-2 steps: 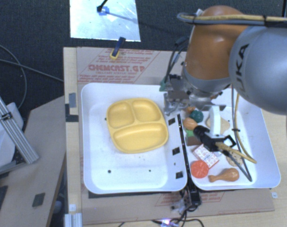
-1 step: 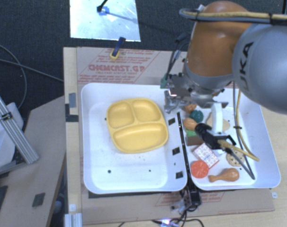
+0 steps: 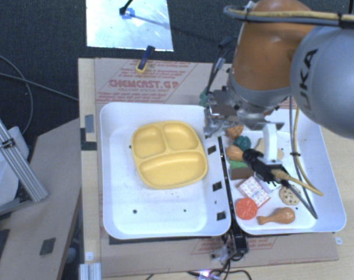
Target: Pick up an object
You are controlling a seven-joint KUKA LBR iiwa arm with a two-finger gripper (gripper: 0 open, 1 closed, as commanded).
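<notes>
The right bin (image 3: 332, 212) holds several toy foods: a red round slice (image 3: 245, 208), a brown drumstick (image 3: 277, 216), a cookie (image 3: 288, 196), a red-and-white checkered packet (image 3: 254, 191), a brown block (image 3: 239, 171), an orange piece (image 3: 234, 153) and a teal piece (image 3: 242, 142). My gripper (image 3: 214, 121) hangs low over the far left corner of this bin, by the wall between the bins. The bulky wrist hides much of the bin's far part. Nothing shows in the gripper's grasp.
A yellow divided plate (image 3: 168, 153) lies in the left bin (image 3: 115, 214). A white upright piece (image 3: 270, 142) stands in the right bin near the wrist. Printed cardboard (image 3: 148, 83) lies behind the bins, with a shiny sheet (image 3: 129, 16) beyond it.
</notes>
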